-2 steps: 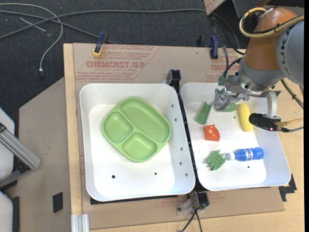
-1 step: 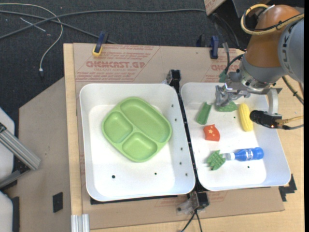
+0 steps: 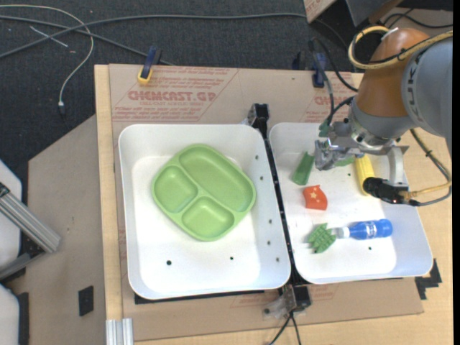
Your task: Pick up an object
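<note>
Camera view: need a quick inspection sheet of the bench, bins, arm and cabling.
Surface: board bench bearing two shallow white bins side by side, left bin and right bin.
Job's things: in the right bin, a green stick, orange-red block, yellow piece, blue-and-white brush with green bristles.
Clutter: green divided tray lying flat in the left bin.
Grippers: gripper low over the right bin's far part, beside the green stick; finger state unclear.
Cables: yellow cable looped by the arm; grey leads on the floor.
Surroundings: dark carpet, blue clamps at the board's far edge.
</note>
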`<state>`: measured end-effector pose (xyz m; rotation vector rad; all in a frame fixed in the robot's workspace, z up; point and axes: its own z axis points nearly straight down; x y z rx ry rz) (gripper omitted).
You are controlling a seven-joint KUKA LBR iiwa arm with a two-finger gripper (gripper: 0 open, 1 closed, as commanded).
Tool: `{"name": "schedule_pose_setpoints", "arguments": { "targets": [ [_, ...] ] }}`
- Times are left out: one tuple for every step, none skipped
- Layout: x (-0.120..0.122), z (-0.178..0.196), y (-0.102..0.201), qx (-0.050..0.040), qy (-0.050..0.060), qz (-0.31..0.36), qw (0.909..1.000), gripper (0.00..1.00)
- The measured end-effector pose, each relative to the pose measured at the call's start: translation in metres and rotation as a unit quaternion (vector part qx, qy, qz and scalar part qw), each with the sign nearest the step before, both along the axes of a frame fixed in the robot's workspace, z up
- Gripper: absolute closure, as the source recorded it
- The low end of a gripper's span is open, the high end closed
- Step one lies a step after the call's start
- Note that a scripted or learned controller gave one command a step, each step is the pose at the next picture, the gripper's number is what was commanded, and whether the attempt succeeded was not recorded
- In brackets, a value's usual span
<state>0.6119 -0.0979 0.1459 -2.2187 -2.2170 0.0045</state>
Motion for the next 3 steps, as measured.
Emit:
{"name": "schedule_pose_setpoints", "arguments": {
  "targets": [
    [0.009,-0.05,0.003,0.0001,0.0,0.001,1.0,0.0],
    [0.012,-0.056,0.003,-0.0006,-0.005,0.001,1.0,0.0],
    [0.013,-0.043,0.003,-0.0005,-0.008,0.001,1.0,1.0]
  ]
}}
